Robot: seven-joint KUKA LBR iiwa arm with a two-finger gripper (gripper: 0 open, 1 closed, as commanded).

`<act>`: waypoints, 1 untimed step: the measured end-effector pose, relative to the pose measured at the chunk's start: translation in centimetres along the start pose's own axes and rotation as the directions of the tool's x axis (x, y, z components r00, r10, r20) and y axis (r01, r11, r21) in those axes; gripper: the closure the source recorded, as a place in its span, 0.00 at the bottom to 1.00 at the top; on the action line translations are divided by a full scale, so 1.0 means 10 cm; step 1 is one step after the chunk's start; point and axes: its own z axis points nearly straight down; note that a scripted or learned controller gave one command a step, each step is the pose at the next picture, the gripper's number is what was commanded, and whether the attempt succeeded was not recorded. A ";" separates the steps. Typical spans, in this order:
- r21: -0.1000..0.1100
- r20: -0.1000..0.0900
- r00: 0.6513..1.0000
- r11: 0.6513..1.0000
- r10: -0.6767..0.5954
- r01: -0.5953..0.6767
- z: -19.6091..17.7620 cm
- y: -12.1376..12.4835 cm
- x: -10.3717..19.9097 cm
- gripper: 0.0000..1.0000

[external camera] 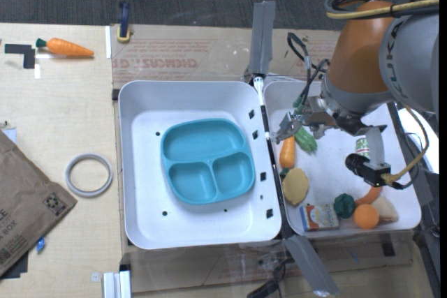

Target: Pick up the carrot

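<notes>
**Gripper Poised Over Carrot in Right Bin**

The wooden bench (pixel 56 122) is seen from above, with two shallow white bins set side by side on it. The grey arm (pixel 412 45), with its orange band (pixel 360 45), is extended in from the right over the right bin (pixel 405 174). The left bin (pixel 140 150) is occupied by a teal divided plate (pixel 207 160), which is laid flat near its middle. A brown cardboard box (pixel 28 209) is placed at the bench's lower left corner, partly cut off by the edge of the view.

The gripper (pixel 288 128) is positioned at the left side of the right bin, close to the wall shared by the bins. Whether the jaws are apart or together cannot be told, as they are seen only as a blurred grey shape.

The carrot (pixel 286 152) is found just below the gripper, lying against the right bin's left wall, with a green leafy piece (pixel 305 140) just beside it. No object is seen held by the gripper.

A yellowish potato (pixel 295 185) is placed just below the carrot. Along the bin's lower edge are ranged a small carton (pixel 321 216), a dark green item (pixel 343 204) and an orange fruit (pixel 365 217).

A ring of tape (pixel 89 174) is left on the bench to the left of the bins. A second carrot (pixel 66 48) is laid at the bench's upper left, well apart from both bins.
</notes>
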 end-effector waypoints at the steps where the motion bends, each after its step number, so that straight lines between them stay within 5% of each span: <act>1: -0.002 0.001 0.935 0.935 -0.355 0.355 0.00 0.16 -0.18 0.00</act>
